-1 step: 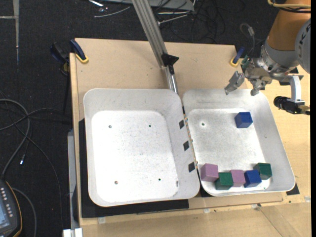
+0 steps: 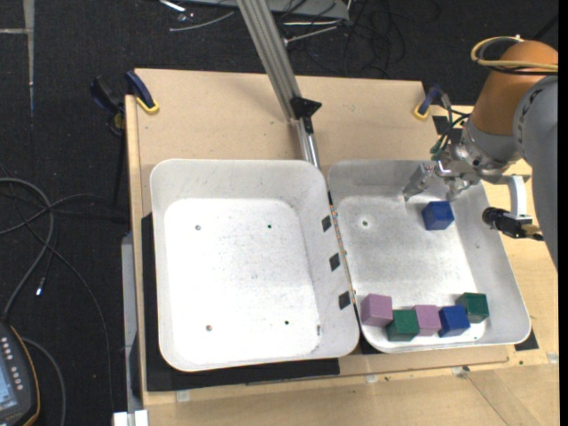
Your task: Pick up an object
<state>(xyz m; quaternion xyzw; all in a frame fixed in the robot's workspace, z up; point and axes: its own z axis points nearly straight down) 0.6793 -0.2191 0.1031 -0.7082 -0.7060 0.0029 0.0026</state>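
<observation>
A blue cube (image 2: pixel 437 215) lies in the upper part of the right bin (image 2: pixel 399 256). My gripper (image 2: pixel 434 192) hangs just above and behind it, near the bin's far right corner. It is open, and one grey finger (image 2: pixel 414 185) slants out to the left. The cube sits below the fingertips, not between them. Along the bin's front edge lies a row of cubes: a purple one (image 2: pixel 377 309), a green one (image 2: pixel 403 323), a pink-purple one (image 2: pixel 428 319), a blue one (image 2: pixel 453 319) and a dark green one (image 2: pixel 475 305).
The left bin (image 2: pixel 240 264) sits beside the right one, and their rims meet at the middle (image 2: pixel 335 238). A metal pole (image 2: pixel 275 56) slants in from the top to the bins' far edge. Clamps (image 2: pixel 142 91) (image 2: pixel 429 101) hold the bench's back corners.
</observation>
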